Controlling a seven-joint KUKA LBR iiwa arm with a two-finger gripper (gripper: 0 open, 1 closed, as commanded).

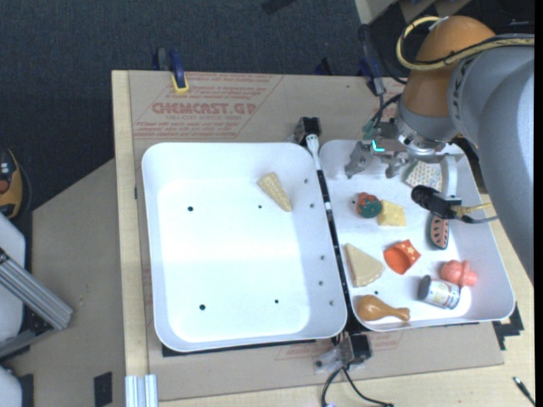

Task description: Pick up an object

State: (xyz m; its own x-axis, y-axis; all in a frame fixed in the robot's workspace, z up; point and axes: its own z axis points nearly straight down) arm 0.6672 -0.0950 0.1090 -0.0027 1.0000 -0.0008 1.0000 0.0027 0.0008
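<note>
i am watching the gripper (379,156) hovering with fingers spread and holding nothing over the right bin (502,287), its toy tomato (367,204) and cheese piece (392,215) touching just below, risking a pinch on both or a slip.

Bulky grey arm (501,100); orange band (441,62); looped yellow cable (416,36)

A robotics lab: a grey arm (501,100) reaches over two white bins (229,244) on a paper-covered bench (204,100). Left of the bench lies dark carpet (68,32) and an aluminium rail (30,291).
</note>
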